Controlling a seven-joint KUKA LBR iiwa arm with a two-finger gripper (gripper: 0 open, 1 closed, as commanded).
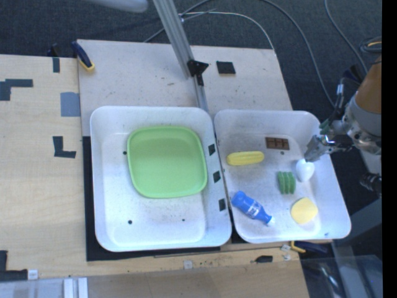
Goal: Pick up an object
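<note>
the arm comes in over the right rim of the right bin (pixel 322 231), and its tool (pixel 314 149) hangs just above a small white object (pixel 304 169) near that edge, which looks like the piece it is lining up on. from here i cannot tell whether the tool is apart or together; it is small and dark against the rim.

the loose things sit scattered and well apart in that bin, which leaves room to come down on any one: a yellow corn cob (pixel 245 159), a brown chocolate bar (pixel 277 143), a green ridged piece (pixel 286 182), a blue bottle (pixel 250 207) lying on its side and a yellow lemon-like lump (pixel 304 210) (possibly a sponge). the left bin (pixel 99 185) carries a green plate (pixel 167 161), lying flat and hard to pinch, so the right side makes sense.
</note>
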